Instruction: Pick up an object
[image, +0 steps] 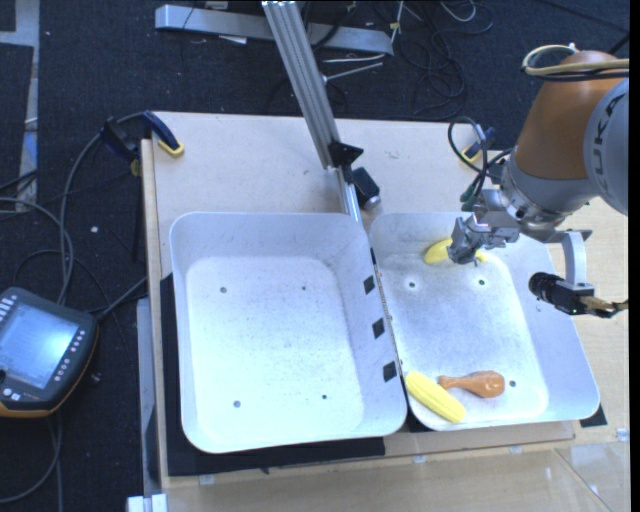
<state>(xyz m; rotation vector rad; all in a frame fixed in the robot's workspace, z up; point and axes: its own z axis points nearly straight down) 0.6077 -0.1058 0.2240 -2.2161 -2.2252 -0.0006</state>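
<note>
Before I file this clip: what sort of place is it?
Likely a robotics lab: an arm over two white bins, a teach pendant on the floor, loose cables.

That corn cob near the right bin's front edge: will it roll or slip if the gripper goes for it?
The corn cob looks rounded and tapered, so it may roll if nudged sideways. Its smooth-looking surface might slip. It touches the orange drumstick toy, which could shift with it.

— Any writing you can read here?
— Only on the arm (590, 120): at the right edge of its grey casing stand large dark letters, cut off by the frame. They look like "UK", part of a longer word.
— And the handheld pendant (40, 350) on the floor at left?
— Its screen glows, but the contents are too small to read.
</note>
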